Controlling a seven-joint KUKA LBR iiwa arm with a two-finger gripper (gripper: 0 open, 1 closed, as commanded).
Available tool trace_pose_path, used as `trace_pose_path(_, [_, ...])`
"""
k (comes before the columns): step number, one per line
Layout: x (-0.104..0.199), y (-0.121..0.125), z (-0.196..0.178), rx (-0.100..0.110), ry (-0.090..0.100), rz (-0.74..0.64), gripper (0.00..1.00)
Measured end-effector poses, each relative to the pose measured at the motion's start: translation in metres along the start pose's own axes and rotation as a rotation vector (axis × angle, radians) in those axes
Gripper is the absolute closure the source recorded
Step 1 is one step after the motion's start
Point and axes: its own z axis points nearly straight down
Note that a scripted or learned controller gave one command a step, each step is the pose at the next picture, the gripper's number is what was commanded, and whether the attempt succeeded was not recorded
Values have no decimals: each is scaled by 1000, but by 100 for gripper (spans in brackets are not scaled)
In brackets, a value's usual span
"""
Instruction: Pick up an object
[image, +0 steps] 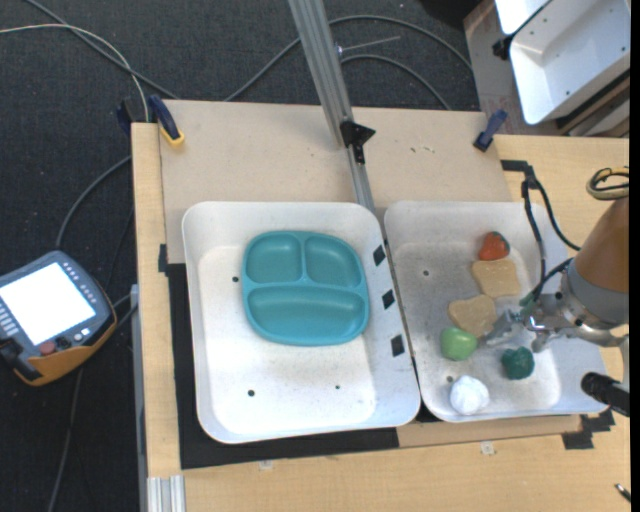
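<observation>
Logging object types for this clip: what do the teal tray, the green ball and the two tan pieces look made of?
Teal tray: probably moulded plastic, with a smooth, even colour and rounded compartment walls. Green ball: likely plastic or rubber, plain and slightly glossy; too small to be sure. Tan pieces: matte, flat and soft-edged, possibly foam or toy bread; the material is unclear.

Two white bins sit side by side on the bench. The left bin (215, 400) holds a teal divided plate (304, 287) at its centre. In the right bin (430, 235) lie a red piece (494, 245) at 1 o'clock, a tan slab (497, 277) just below it, a second tan piece (472, 314) near the middle, a green ball (458, 343), a dark green ball (517, 363) and a white ball (468, 395) at 6 o'clock. The gripper (512, 330) reaches in from 3 o'clock, between the green ball and the dark green ball.
</observation>
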Motion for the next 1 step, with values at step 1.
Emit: trace_pose_path(1, [-1, 2, -14, -8, -3, 0, 100])
